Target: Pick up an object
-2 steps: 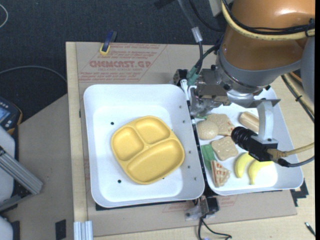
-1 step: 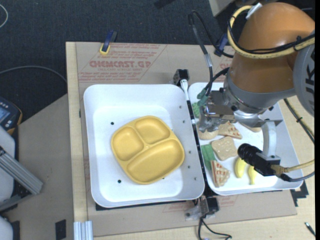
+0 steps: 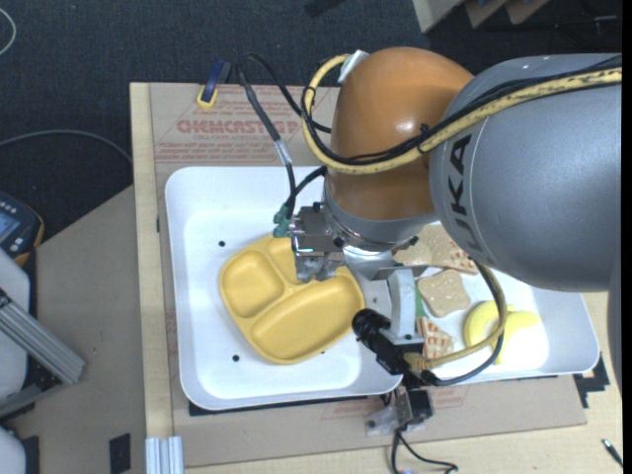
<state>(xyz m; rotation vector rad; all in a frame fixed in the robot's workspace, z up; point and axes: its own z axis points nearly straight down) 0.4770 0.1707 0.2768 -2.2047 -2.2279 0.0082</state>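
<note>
Two shallow white bins [image 3: 188, 265] sit on a brown bench. One holds a yellow plastic tray with dips [image 3: 286, 309], right under the gripper [image 3: 314, 255]. I cannot tell its grip. It should pinch the tray's thin rim and lift slowly.

The yellow divided plastic tray [image 3: 286, 309] looks smooth with a soft sheen; the shallow white left bin [image 3: 197, 265] is smooth, slightly glossy plastic; the arm's orange band [image 3: 395, 117] is glossy, its grey shell [image 3: 553, 176] satin-smooth; the bench's cardboard sheet [image 3: 188, 126] is matt brown
</note>
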